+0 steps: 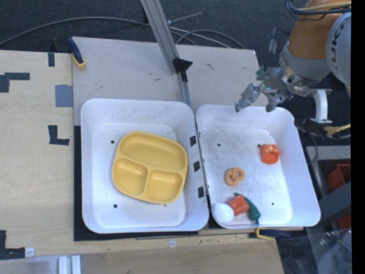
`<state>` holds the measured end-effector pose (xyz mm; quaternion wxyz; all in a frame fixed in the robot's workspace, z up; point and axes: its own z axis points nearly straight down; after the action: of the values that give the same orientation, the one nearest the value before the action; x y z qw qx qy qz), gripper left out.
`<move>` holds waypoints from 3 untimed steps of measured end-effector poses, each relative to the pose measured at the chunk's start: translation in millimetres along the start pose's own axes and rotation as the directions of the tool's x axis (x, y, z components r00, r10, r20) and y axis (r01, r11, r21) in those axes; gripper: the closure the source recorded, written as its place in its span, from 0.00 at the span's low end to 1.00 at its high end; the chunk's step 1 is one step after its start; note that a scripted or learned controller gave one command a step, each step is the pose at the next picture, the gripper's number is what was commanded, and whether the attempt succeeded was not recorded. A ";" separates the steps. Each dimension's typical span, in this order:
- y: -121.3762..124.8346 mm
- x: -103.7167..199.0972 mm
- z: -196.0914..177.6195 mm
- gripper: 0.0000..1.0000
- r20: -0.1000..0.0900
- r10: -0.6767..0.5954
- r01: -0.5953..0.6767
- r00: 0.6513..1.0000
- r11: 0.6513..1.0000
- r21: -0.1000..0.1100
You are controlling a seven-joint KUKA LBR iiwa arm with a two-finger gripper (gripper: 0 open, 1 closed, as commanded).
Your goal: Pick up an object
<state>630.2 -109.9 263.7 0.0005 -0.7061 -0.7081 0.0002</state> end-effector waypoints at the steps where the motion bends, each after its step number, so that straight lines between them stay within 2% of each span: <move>1: 0.0 0.0 0.0 0.00 0.000 0.000 0.000 1.000 1.000 0.000; 3: 1.0 -1.8 128.9 0.00 0.001 0.001 -0.001 1.000 1.000 0.007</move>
<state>631.1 -111.6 134.8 0.0026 -0.7064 -0.7078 0.0030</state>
